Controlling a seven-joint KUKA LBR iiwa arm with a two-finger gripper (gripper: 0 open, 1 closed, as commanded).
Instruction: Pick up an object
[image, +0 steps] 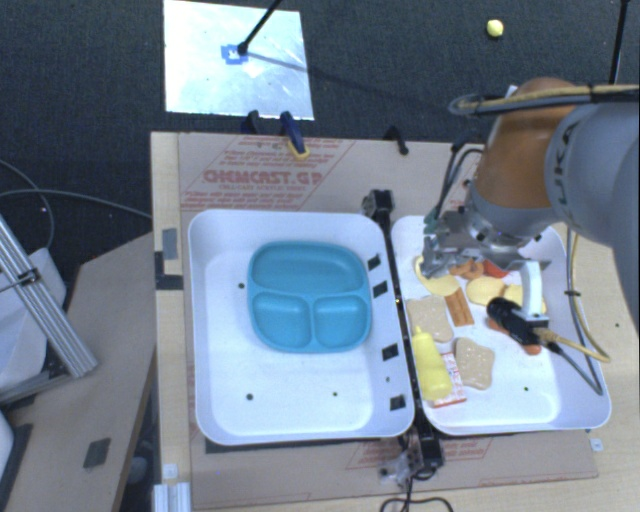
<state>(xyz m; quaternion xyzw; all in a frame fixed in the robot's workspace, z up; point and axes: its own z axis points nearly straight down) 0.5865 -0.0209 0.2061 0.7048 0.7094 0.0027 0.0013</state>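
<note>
At centre right of the frame, above the upper left corner of the right shallow white bin: the two-finger gripper of the grey arm, lowered close over a heap of toy foods, its opening impossible to tell from this slant. Just below it, a pale yellow curved slice, touching or very nearly touching the gripper's tip. Beside that, a thin orange-brown strip, a round yellow piece and a small red-orange piece, all crowded together. Further down along the bin's left wall, a tan bread slice, then a yellow plastic squeeze bottle lying on its side, with a second toast-coloured slice just to its right. In the middle of the frame, resting alone in the left shallow white bin, a blue plastic three-compartment tray, well apart from the gripper.
</note>
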